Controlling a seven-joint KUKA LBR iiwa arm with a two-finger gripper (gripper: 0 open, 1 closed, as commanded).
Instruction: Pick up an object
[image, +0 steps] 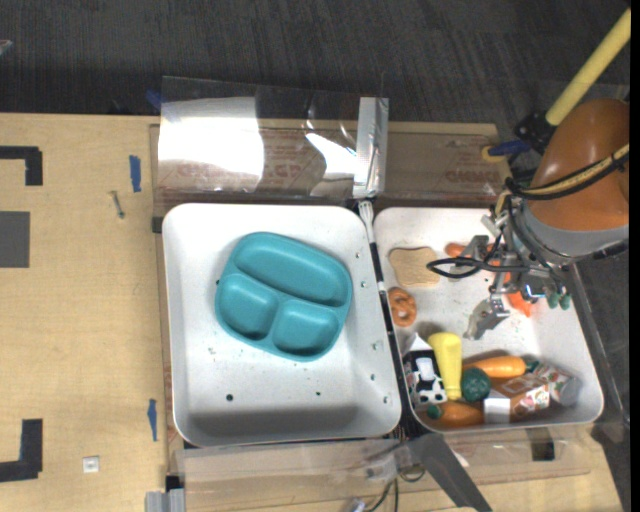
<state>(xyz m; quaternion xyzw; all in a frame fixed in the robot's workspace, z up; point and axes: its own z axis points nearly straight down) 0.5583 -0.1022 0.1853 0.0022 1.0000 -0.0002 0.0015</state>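
Note:
My gripper hangs over a bare patch of floor in the middle of the right bin, under the orange-banded wrist. Nothing shows in its grasp. In front of it lie a yellow bottle, an orange carrot, a green piece and a black-and-white carton. To its left sit a toast slice and an orange pretzel. A small red-orange item rests just right of the gripper, partly under the wrist cables.
The left bin holds a teal divided plate. A shiny packet and another orange piece lie by the right bin's front wall. A clear plastic sheet stands behind the bins.

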